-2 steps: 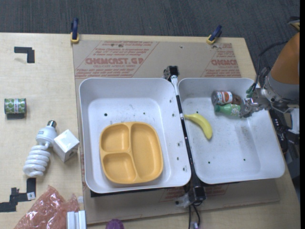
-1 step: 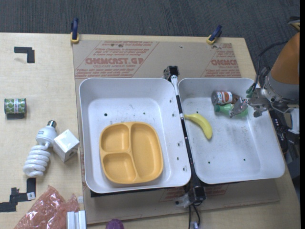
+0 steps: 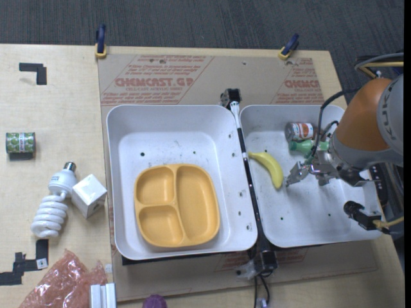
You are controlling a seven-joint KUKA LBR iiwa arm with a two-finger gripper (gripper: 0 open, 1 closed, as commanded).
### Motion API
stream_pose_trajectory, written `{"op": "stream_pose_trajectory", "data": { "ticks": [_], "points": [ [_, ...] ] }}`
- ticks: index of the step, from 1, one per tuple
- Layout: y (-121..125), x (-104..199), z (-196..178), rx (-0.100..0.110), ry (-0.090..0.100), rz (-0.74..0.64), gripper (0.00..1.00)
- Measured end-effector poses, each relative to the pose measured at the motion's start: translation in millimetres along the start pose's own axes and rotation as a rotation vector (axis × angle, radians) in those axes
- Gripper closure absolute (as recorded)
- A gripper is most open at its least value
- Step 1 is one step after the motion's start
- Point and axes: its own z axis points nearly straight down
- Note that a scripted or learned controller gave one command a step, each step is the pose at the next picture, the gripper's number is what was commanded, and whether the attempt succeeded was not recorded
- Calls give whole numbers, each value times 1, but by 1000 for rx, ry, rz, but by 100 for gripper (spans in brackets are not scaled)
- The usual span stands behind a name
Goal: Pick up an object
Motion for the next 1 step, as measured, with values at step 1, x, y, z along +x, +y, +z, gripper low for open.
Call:
{"op": "stream_pose_trajectory", "data": {
  "ticks": [1],
  "points": [
    [1, -1, -10, -2, -1, 2, 100]
  ]
}}
